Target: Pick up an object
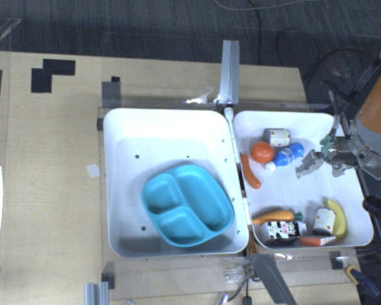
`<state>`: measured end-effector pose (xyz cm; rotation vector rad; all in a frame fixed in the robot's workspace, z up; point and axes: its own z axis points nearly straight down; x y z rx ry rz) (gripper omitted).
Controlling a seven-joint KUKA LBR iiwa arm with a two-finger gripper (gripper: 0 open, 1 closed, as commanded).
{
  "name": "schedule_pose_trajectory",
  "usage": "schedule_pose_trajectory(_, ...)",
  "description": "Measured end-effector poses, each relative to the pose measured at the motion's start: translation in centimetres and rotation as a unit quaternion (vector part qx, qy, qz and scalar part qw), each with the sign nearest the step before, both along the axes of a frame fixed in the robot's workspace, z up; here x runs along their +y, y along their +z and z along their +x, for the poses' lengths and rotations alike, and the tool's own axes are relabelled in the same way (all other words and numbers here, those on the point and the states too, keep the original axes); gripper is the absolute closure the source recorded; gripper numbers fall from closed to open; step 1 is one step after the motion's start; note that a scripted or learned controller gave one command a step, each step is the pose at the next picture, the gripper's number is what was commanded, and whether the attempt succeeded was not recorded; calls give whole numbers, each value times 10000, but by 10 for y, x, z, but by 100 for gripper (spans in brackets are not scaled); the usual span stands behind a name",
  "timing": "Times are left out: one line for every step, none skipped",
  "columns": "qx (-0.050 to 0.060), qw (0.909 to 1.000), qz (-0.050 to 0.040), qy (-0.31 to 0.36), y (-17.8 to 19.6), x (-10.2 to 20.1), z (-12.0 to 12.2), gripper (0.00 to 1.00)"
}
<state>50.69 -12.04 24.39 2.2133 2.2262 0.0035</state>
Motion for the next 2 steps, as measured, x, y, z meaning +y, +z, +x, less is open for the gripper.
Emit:
schedule_pose_trajectory(-60,10000,-8,0,-154,11,64,0)
schedule_pose_trajectory(-41,9999,-7,-159,-155,-6,115,0)
